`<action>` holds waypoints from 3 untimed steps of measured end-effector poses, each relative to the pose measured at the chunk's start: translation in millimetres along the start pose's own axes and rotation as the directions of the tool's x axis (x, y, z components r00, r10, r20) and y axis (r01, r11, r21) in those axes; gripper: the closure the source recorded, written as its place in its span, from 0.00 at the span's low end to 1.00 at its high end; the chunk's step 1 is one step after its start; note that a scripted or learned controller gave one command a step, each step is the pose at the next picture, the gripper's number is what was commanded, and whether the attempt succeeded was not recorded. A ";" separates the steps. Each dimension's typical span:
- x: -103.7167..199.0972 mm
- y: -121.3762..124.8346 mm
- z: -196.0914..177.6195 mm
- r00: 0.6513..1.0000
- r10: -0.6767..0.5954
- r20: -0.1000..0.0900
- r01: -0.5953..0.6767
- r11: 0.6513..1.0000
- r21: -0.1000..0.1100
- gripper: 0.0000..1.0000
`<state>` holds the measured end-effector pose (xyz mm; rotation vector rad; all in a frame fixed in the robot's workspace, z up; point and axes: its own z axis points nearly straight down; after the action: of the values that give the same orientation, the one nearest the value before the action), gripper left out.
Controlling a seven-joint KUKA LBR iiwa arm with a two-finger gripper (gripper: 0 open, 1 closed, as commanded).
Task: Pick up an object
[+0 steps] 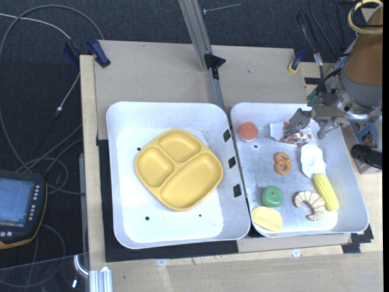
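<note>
My gripper [310,125] hangs over the far right part of the right bin [349,224], just above and beside a red and white packet [290,134]. Loose items lie in this bin: a red round piece [247,131], a small pretzel [282,162], a white piece [312,158], a corn cob [326,191], a shrimp [310,204], a green apple [272,195] and a pale yellow slice [267,218]. Nothing is lifted off the bin floor.
A yellow divided plate [178,169] lies in the left bin [121,224]. A slanted metal pole [197,26] runs down to the gap between the bins. Cables and a tablet [18,205] lie off the bench to the left.
</note>
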<state>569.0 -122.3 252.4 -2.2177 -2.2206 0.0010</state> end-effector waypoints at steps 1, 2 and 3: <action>-0.1 0.0 0.0 1.000 0.000 0.000 0.000 1.000 0.000 0.00; 3.9 9.2 49.9 1.000 0.000 0.000 0.000 1.000 0.004 0.00; 10.9 3.8 110.6 1.000 0.001 -0.001 -0.001 1.000 0.006 0.00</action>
<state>572.4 -111.2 141.8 -2.2151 -2.2158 0.0068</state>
